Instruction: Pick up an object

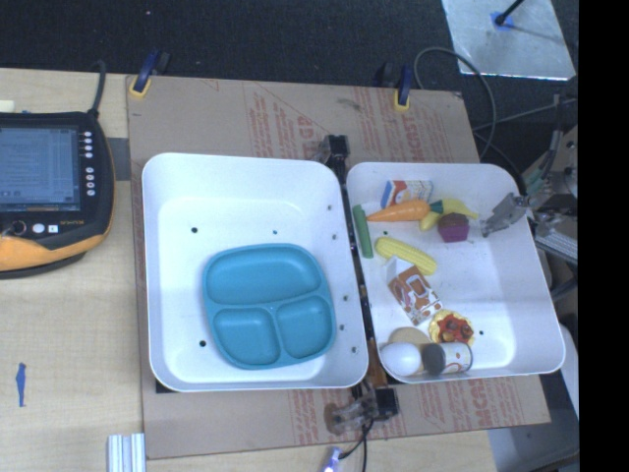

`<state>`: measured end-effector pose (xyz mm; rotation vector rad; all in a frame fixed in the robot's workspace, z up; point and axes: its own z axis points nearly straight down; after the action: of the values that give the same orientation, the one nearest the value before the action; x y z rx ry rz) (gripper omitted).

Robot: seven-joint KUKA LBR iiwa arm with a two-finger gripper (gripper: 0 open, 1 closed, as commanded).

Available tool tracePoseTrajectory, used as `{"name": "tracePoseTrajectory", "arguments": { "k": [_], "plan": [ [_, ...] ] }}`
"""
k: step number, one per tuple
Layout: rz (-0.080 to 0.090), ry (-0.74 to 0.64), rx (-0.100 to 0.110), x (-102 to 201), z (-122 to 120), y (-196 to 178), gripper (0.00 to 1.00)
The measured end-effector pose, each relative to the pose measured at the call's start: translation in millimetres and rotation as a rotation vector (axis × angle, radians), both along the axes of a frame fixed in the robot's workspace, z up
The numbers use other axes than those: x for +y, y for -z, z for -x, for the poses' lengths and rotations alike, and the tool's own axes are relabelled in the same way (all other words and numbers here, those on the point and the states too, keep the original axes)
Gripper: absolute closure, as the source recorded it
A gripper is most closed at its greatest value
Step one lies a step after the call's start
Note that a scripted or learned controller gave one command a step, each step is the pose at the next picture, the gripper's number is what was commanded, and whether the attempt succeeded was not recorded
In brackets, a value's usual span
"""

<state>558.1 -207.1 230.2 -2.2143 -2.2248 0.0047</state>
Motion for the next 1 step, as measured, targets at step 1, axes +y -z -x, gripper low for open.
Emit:
{"name": "tracePoseTrajectory", "arguments": {
  "k": [1],
  "plan": [
    [0.000, -0.002, 0.003, 18.4, -32.3, 109.7, 0.00]
  ]
}}
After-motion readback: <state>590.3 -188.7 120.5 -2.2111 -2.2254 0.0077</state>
